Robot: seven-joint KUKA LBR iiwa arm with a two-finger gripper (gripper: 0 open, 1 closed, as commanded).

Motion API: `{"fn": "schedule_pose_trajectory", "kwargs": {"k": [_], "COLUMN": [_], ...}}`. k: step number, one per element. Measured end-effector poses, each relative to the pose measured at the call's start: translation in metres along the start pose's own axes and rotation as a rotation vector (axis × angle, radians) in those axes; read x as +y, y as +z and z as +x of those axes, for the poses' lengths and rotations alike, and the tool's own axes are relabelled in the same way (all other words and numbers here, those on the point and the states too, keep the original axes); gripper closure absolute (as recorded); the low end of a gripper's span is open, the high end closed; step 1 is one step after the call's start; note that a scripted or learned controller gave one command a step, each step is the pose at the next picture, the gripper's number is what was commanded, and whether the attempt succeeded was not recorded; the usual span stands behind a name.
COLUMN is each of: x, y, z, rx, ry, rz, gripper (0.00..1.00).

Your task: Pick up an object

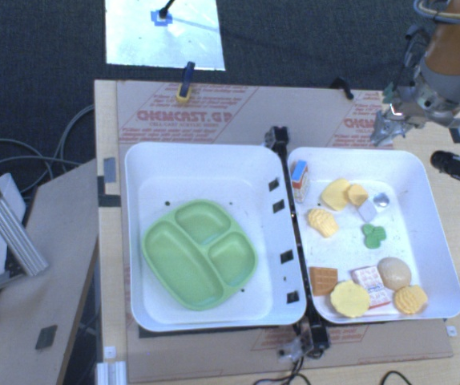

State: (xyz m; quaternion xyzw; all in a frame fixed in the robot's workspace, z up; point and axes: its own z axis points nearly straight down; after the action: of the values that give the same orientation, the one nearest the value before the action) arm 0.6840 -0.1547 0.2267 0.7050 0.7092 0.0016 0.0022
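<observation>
Camera view
End effector (384,128): seen at the upper right, hung just beyond the far right corner of the right bin (422,167), above the surface (238,107). Whether it is open or shut cannot be told; nothing is seen held or touched by it.
Arm (454,42): reached in from the right, its orange band shown above the wrist.
Candidate objects: all are laid in the right bin, none yet lifted.
Nearest pieces: a small shiny piece (381,200) and a yellow block (338,193) are found below and a little left of the end effector, toward the camera.
Direction of the coming move: it is judged that the end effector must be carried over the bin's far wall and down-left in view.
Long axis: the yellow block is laid roughly left to right.
Farther pieces: a green bit (373,233), a beige egg shape (394,273) and a yellow round (349,298) are set well apart from the end effector, along the near side.
Left bin (158,167): a green divided tray (199,252) is held in it, well apart from the arm.
</observation>
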Motion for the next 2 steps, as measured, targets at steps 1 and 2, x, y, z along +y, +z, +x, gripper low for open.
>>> {"fn": "schedule_pose_trajectory", "kwargs": {"k": [1, 2], "x": [-0.043, -0.088], "y": [-0.010, -0.011], "z": [0.031, 0.067], "rx": [0.002, 0.002], "ry": [-0.001, -0.002], "rz": [0.006, 0.007], "gripper": [1.00, 1.00]}}
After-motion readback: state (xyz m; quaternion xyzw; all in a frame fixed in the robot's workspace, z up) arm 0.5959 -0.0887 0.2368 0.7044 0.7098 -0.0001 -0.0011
